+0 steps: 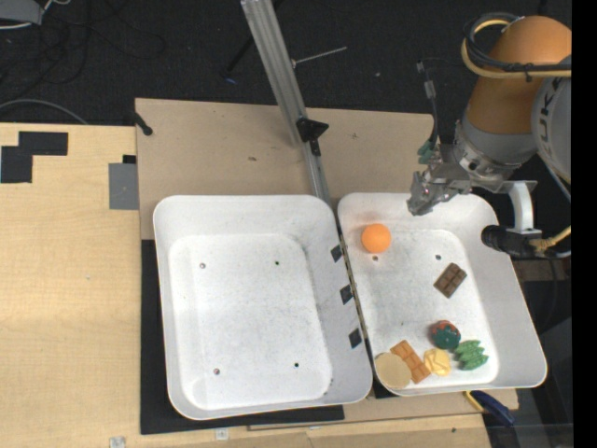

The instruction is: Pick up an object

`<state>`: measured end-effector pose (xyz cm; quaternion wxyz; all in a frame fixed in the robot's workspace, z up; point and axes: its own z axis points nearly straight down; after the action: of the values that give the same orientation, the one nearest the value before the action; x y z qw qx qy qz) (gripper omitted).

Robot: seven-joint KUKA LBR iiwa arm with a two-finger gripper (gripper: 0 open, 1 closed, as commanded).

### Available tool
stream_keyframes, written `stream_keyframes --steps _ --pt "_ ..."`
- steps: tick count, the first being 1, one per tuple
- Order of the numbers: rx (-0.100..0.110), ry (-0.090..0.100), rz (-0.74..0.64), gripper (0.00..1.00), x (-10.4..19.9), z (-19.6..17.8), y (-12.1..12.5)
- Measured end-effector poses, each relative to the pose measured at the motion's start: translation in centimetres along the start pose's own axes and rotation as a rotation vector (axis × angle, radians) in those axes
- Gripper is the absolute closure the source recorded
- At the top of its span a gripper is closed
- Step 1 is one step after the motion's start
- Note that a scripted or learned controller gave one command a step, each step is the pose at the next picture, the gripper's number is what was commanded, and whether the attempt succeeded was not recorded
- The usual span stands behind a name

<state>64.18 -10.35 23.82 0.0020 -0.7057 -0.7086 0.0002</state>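
My gripper (422,201) hangs over the far edge of the right bin (508,283), with nothing seen between its fingers. An orange ball (376,238) lies in that bin's far left part, a short way left and nearer than the gripper. A brown chocolate-like block (451,279) rests mid-bin toward the right. At the near end sit a red and green round item (445,334), a green leafy piece (471,354), a yellow piece (437,361), an orange waffle-like block (409,359) and a tan disc (393,371).
The left bin (182,241) lies beside the right one, joined by black clips (346,293). A slanted aluminium rail (284,87) rises behind the bins. The arm's orange band (522,49) looms at the upper right.
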Motion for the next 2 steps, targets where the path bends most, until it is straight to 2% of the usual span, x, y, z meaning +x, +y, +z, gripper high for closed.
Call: stream_keyframes --steps 1,2 --pt "0.000 0.000 -0.001 1.00 5.8 -0.6 -0.2" --pt "0.002 0.000 0.000 1.00 10.0 -0.4 -0.8"
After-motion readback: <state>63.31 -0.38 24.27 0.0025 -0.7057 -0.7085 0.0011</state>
